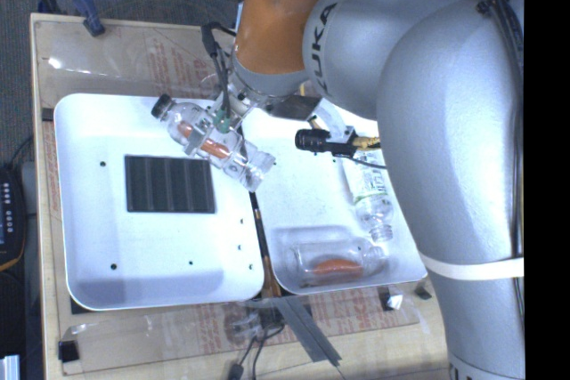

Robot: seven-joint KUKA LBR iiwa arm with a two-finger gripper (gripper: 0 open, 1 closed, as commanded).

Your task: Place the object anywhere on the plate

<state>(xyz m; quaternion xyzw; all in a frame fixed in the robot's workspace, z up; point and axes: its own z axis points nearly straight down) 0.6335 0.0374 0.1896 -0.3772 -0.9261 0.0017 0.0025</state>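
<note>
my arm fills the right and upper middle of the frame, orange band near the top centre. my gripper hangs over the upper right corner of the left bin, close to the divide between the two bins. a clear plastic bottle with something orange inside lies tilted right under it, cap end toward the upper left; i cannot tell how far the gripper is open or whether it truly has the bottle.

the dark ridged plate sits flat in the middle of the left bin, just below and left of that bottle.

right bin: a second clear bottle along its right side, a clear container with an orange item at the lower edge. both bins rest on the counter.
</note>
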